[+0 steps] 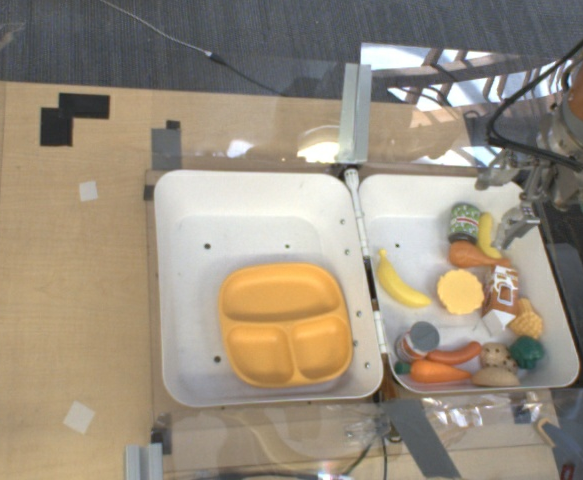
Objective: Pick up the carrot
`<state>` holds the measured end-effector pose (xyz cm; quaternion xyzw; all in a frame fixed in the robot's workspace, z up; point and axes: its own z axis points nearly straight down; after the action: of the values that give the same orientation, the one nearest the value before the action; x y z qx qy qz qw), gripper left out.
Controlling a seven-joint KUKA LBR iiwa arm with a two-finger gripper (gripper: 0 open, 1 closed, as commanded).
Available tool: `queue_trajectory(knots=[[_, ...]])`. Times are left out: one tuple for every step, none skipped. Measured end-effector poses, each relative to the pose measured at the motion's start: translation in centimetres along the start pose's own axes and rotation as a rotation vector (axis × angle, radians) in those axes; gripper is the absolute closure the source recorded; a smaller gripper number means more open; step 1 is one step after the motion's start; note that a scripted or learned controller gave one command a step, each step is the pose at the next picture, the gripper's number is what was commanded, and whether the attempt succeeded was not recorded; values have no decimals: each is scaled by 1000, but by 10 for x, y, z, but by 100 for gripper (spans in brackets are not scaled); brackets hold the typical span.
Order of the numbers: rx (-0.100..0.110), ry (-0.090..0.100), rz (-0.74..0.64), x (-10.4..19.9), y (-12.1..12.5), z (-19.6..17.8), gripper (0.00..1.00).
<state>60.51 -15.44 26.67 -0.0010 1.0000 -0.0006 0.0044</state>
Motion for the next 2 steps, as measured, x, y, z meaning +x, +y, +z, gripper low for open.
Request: queue_trajectory(knots=[[-3,4,-223,33,9,171,0],[1,-5,-87,40,40,176,0]])
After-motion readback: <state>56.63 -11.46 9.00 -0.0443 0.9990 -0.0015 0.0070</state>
